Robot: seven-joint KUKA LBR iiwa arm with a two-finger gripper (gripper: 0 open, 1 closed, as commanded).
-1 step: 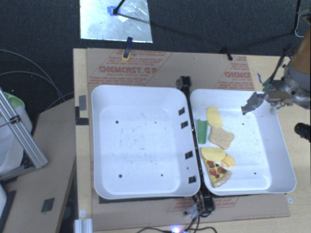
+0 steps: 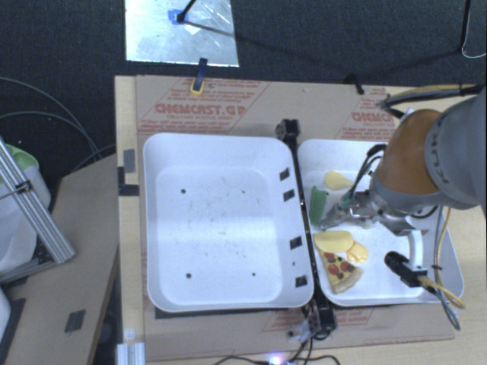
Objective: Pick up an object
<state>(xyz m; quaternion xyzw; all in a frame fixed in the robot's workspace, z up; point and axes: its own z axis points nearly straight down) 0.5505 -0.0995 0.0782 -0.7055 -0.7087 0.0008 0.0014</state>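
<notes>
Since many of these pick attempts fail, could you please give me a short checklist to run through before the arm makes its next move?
1. Gripper is over the right bin, where the objects lie: ok.
2. A pick target sits close by: the green piece lies right beside the gripper: ok.
3. Jaws open or shut: cannot tell.
4. An object is held: cannot tell.
5. Other objects lie apart from the gripper: pizza slice and yellow pieces rest nearer the front: ok.
6. Gripper is clear of the divider between bins: cannot tell, it looks very near.

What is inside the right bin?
The right bin holds a green piece, yellow pieces and a pizza slice toy. The arm covers its far part.
</notes>
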